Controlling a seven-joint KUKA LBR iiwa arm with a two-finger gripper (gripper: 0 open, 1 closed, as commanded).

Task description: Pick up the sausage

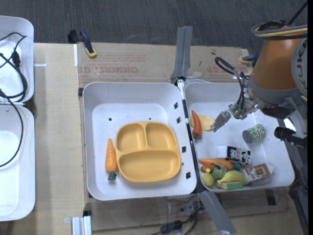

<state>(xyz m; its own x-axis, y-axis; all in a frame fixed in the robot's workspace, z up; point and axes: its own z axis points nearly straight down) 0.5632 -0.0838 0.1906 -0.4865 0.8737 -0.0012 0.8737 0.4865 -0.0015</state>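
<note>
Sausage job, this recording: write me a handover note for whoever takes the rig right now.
Gripper: over the right bin, low, near the bin's left side, with nothing visibly held.
Sausage: lies against the right bin's left wall, beside a pale yellow piece, just left of the gripper.
Left bin: yellow divided plate and a carrot.
Done: the approach, apparently.
Left: close on the sausage and lift it.

Bare white floor lay open across the right bin's (274,102) upper half, between the tool (221,121) and the green can (254,133). The sausage (196,123) hugged the divider wall (186,126), touching a yellow piece (207,122). Clutter (230,170) crowded the near edge.
</note>
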